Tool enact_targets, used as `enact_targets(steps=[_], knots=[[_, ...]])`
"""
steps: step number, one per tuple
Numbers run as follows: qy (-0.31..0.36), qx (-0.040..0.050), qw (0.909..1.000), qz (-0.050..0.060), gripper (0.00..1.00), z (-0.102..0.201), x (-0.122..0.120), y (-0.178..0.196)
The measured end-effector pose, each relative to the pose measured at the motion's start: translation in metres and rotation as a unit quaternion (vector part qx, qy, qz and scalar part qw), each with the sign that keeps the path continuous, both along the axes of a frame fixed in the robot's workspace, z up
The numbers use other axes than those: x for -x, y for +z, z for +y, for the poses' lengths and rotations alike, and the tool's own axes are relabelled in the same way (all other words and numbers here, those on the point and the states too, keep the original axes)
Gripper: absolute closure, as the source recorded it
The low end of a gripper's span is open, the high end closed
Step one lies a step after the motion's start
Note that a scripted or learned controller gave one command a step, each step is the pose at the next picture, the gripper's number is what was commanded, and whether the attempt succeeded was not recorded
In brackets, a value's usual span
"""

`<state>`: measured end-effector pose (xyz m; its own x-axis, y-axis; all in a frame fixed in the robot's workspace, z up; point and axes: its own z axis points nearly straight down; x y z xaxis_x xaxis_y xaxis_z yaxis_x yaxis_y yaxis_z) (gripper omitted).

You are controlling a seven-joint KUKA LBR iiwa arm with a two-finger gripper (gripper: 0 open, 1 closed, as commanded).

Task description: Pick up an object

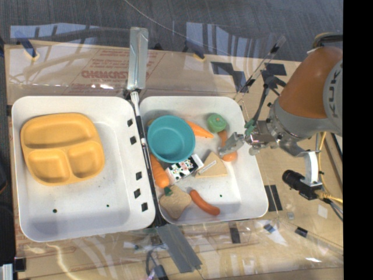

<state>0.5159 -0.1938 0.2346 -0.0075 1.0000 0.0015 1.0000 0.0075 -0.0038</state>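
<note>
My gripper (240, 143) hangs over the right side of the right bin (250, 185), just above a small orange piece (228, 155). Beside it lie a green round toy (217, 122) and a carrot (201, 131). A teal bowl (170, 139) sits at the bin's left, and a second carrot (159, 172) lies below it. A black-and-white patterned block (183, 168), a wedge of bread (212, 168), a red sausage (205, 202) and a tan cookie-like slice (175, 203) fill the middle and front. Nothing is visibly held.
The left bin (81, 212) holds a yellow divided plate (61, 146). A grey metal bar (137, 57) stands at the back between the bins. The arm's grey and orange wrist (306, 98) and a black fitting (298, 182) sit to the right of the right bin.
</note>
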Motion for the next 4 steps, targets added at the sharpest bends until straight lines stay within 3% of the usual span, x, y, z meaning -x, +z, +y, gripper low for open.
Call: enact_targets(steps=[1, 2, 3, 4], knots=[[-0.137, 0.0019, 0.9906, -0.002, 0.0, 0.013, -0.084, -0.142], [-0.247, 0.0019, 0.9691, 0.006, 0.0, 0.045, -0.138, -0.144], [-0.242, 0.0015, 0.9703, 0.005, 1.0, 0.048, -0.14, -0.134], [-0.231, 0.0005, 0.9729, -0.005, 1.0, 0.074, -0.102, -0.048]])
